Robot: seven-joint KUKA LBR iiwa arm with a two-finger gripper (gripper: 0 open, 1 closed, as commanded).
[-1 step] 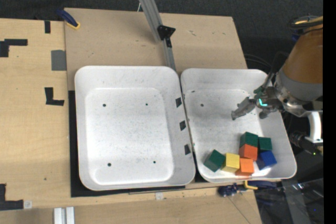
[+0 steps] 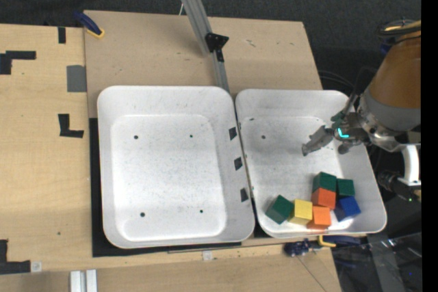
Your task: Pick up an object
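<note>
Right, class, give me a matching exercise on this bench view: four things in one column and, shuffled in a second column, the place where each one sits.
Things:
1. yellow block
2. blue block
3. gripper
4. left bin

Places:
A. above the pile of blocks, over the right bin's floor
B. at the right end of the pile
C. between a green block and an orange block
D. beside the right bin, on its left in the view

Pairs: 1-C, 2-B, 3-A, 4-D
</note>
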